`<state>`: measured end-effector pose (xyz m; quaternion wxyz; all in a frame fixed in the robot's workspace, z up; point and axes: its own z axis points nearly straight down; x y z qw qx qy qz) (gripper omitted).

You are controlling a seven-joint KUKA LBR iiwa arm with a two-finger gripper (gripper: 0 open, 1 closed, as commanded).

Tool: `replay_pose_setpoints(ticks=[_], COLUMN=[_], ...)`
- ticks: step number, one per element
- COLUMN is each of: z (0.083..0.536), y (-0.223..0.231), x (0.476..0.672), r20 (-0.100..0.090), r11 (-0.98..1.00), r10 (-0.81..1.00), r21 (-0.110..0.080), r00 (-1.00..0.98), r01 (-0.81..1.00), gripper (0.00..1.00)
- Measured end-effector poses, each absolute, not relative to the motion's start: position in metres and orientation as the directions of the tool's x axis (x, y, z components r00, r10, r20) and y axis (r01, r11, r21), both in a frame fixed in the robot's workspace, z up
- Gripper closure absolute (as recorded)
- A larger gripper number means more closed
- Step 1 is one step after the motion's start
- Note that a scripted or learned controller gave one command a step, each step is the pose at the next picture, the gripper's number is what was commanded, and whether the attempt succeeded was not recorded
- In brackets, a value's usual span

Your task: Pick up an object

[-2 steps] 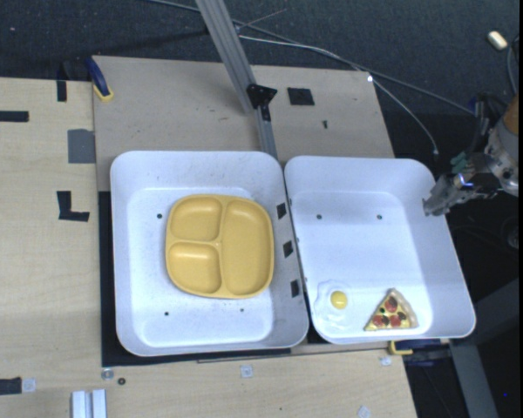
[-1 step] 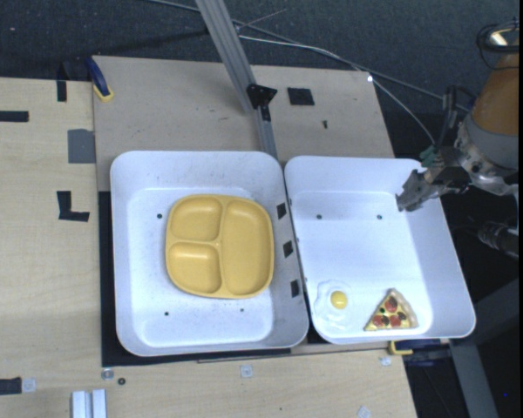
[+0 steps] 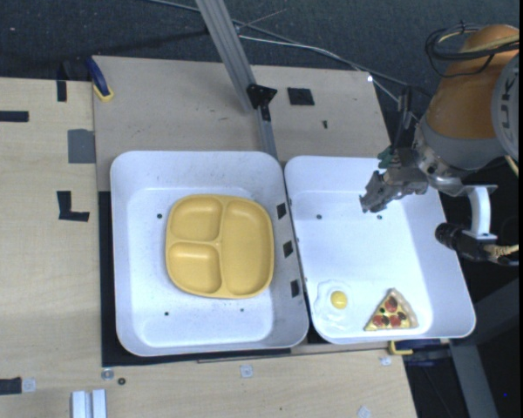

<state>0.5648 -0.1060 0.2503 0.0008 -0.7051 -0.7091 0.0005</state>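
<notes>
Right bin [image 3: 436, 259]: pizza slice [image 3: 392, 312] apex up, long axis vertical.

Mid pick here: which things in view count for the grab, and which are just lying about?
For the job: gripper over the right bin; fried egg and pizza slice at that bin's near end.

Lying about: yellow plate in the left bin; blue clip on the bench.

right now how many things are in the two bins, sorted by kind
plate: 1, yellow, divided, in the left bin
fried egg: 1, in the right bin
pizza slice: 1, in the right bin
total: 3
</notes>
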Motion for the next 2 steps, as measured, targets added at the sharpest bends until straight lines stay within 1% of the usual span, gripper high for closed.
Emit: replay_pose_setpoints(ticks=[1,2], z=[0.249,0.252], y=[-0.057,-0.002], x=[0.565,0.579], r20=[0.001,0.001], r11=[0.006,0.007], r10=[1.0,1.0], r21=[-0.002,-0.001], r00=[-0.006,-0.007], r01=[1.0,1.0], gripper=[1.0,1.0])
